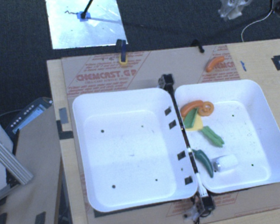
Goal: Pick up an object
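- The right bin [263,118] holds a small cluster of toy-like pieces along its left side, close to the wall it shares with the left bin [130,151].
- Farthest back lies an orange curved piece [191,106], its long axis running left to right, with an orange ring [207,108] touching its right end.
- Just nearer sits a yellow block [197,123] with a green piece [189,119] lying across its left edge, tilted from near-left to far-right.
- A green pod [213,136] lies near the bin's middle, long axis slanting from far-left to near-right.
- A dark green pepper [204,161] lies nearer still, long and curved, pointing from far-left to near-right, beside the dividing wall.
- A whitish cylinder [225,163] rests just right of the pepper's near end, lying on its side, axis left to right.
- A separate orange piece [215,63] lies outside the bins on the board beyond the right bin, tilted up toward the right.
- The gripper [231,0] hangs at the far right, well beyond the bins and over the dark floor, well apart from every piece; it is pale and blurred, nothing is seen in it, and whether it is released or clenched cannot be told.
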Controlling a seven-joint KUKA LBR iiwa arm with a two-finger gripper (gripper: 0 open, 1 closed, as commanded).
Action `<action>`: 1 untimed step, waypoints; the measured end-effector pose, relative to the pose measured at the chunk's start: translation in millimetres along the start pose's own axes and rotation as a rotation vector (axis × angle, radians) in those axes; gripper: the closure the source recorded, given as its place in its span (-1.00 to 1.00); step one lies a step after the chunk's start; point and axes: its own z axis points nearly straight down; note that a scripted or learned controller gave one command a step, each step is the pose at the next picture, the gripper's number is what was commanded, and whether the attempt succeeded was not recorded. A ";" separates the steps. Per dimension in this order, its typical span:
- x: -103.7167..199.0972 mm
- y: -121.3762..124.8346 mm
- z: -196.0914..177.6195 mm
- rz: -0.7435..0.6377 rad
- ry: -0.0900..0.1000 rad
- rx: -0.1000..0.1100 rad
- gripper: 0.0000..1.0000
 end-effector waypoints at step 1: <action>74.5 18.6 134.3 -0.014 0.005 0.014 1.00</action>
